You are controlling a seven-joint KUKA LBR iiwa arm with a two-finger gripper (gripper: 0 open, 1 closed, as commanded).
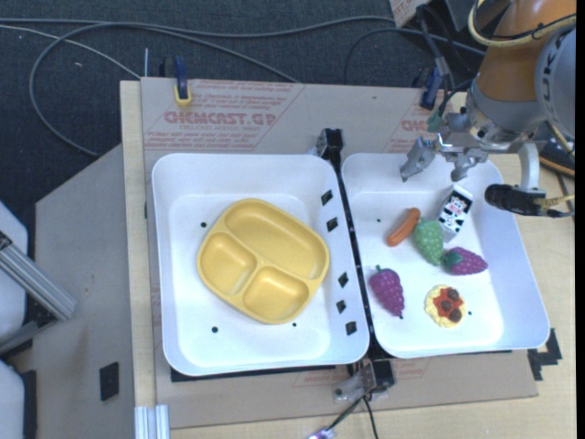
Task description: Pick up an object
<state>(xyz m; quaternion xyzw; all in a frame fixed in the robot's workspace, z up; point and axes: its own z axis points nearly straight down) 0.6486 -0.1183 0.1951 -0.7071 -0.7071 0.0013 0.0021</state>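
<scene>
Toy pizza (445, 305) sits nearest you. Gripper (441, 165), fingers apart, hovers by the right bin's (521, 245) rim; descending here, you'd grab nothing.

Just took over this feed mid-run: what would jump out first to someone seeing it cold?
The yellow divided plate dominates the left bin, lying alone at its centre. In the right bin, small toy foods cluster together: a carrot, a green vegetable, two purple grape bunches and a small pizza. The tool hangs over that bin's far edge.
</scene>
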